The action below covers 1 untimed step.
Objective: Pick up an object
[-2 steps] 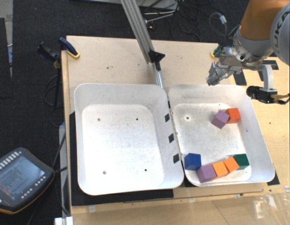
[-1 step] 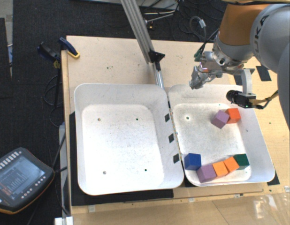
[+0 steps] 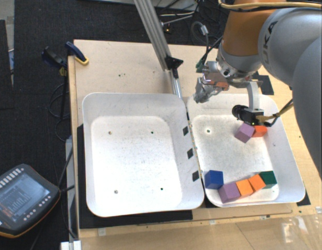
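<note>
Overhead slanted view of the bench (image 3: 129, 66) with two shallow white bins side by side. The left bin (image 3: 98, 155) lies toward nine o'clock; the right bin (image 3: 286, 176) lies toward three o'clock. The grey arm (image 3: 296, 40) with its orange band (image 3: 249, 20) enters from the one-to-two o'clock direction. The gripper (image 3: 204, 94) hangs over the twelve o'clock rim of the right bin, near the seam between the bins; whether its claw is apart or together cannot be told from this angle, and no block is seen between its tips.

Blocks in the right bin: a purple block (image 3: 245, 133) at the bin's one o'clock, touching an orange block (image 3: 260, 130) just at its three o'clock side. Along the six o'clock edge runs a row: a blue block (image 3: 213, 179), a second purple block (image 3: 228, 192), a second orange block (image 3: 245, 186) and a green block (image 3: 267, 179), the last three touching in a line. The gripper stands well apart from this row.

A handheld control pendant (image 3: 20, 199) lies off the bench at eight o'clock. A blue-and-yellow clamp (image 3: 67, 55) sits at the bench's eleven o'clock corner.
</note>
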Tool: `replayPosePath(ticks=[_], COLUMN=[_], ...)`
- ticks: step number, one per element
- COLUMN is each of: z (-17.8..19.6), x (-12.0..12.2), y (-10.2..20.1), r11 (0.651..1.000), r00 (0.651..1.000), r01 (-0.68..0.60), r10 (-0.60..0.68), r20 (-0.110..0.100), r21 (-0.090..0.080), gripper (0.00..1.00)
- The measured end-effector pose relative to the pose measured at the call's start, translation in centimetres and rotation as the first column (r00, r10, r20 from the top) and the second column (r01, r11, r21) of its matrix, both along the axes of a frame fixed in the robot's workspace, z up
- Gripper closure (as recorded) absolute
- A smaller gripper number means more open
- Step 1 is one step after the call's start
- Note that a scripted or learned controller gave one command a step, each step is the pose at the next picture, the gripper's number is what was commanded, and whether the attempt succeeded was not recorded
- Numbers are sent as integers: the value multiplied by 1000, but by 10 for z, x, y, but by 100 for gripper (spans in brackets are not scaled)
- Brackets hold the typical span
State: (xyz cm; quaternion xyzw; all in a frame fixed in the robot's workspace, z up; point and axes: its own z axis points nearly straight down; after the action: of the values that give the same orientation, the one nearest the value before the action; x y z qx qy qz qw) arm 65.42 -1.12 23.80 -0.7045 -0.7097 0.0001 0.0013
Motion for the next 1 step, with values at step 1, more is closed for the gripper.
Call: replayPosePath(ticks=[1], z=[-12], x=[4], y=[55], r11=[1000], r00=[1000], r01=[0], r10=[0], r20=[1], r21=[0], gripper=[100])
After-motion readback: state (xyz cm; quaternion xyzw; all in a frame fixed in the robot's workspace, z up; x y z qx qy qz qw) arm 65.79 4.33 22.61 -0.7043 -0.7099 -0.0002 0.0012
